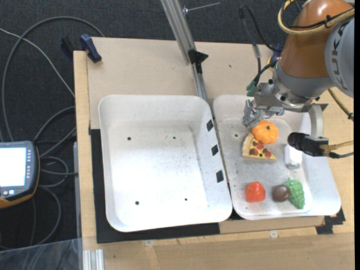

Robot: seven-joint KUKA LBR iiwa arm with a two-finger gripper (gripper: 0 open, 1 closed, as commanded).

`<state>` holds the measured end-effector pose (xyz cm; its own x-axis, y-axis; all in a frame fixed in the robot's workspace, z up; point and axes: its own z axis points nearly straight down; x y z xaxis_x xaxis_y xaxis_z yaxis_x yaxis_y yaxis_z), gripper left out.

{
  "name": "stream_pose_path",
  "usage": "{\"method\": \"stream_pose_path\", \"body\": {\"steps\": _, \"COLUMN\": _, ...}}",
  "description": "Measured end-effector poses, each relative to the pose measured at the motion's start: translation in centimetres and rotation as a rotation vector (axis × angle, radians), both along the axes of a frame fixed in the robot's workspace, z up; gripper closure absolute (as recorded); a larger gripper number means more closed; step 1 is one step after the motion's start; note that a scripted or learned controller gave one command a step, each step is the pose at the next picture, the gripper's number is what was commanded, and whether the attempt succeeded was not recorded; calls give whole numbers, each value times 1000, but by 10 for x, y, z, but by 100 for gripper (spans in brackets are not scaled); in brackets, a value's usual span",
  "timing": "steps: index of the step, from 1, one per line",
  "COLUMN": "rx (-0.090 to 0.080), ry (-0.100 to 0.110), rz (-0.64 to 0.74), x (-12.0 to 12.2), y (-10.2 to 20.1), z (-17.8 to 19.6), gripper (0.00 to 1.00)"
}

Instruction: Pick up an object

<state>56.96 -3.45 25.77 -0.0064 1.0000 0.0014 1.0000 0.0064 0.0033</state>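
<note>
My gripper (252, 116) hangs over the back of the right bin (226, 151), just left of and above an orange pumpkin-like toy (265, 133). A pizza slice toy (258, 149) lies right in front of the pumpkin. Nearer the front of the same bin sit a red toy (255, 192), a brown round toy (280, 193) and a green leafy toy (296, 193). A small white object (292, 157) lies by the bin's right side. Nothing shows between the fingers.
The left bin (112, 151) stands beside the right one. A slanted metal pole (180, 30) rises behind the bins. A black device (306, 142) juts from the arm over the right bin. Cables and a pendant (14, 170) lie left of the bench.
</note>
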Motion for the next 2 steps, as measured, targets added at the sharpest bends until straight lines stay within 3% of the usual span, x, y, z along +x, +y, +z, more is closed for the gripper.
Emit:
{"method": "stream_pose_path", "body": {"steps": 1, "rx": 1, "ry": 0, "rz": 1, "x": 28, "y": 52, "z": 4, "gripper": 100}}
{"method": "stream_pose_path", "body": {"steps": 2, "rx": 0, "ry": 2, "rz": 0, "x": 52, "y": 99, "z": -16, "gripper": 100}}
